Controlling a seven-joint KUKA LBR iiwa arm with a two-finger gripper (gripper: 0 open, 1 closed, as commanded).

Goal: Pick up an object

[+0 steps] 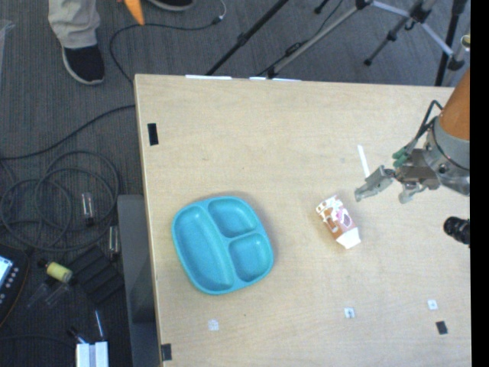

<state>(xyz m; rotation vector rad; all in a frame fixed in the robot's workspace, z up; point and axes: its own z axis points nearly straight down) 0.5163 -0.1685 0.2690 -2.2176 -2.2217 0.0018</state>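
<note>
Carton [338,222]: small, lying centre-right, free.
Gripper [386,187]: fingers apart, empty, right of carton.
Approach: centre above carton, then descend.

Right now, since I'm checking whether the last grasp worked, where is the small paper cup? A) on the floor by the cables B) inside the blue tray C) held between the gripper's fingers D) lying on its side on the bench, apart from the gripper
D: the small paper cup lies tipped over on the bare bench, between the blue tray and the gripper, touching neither.
</note>
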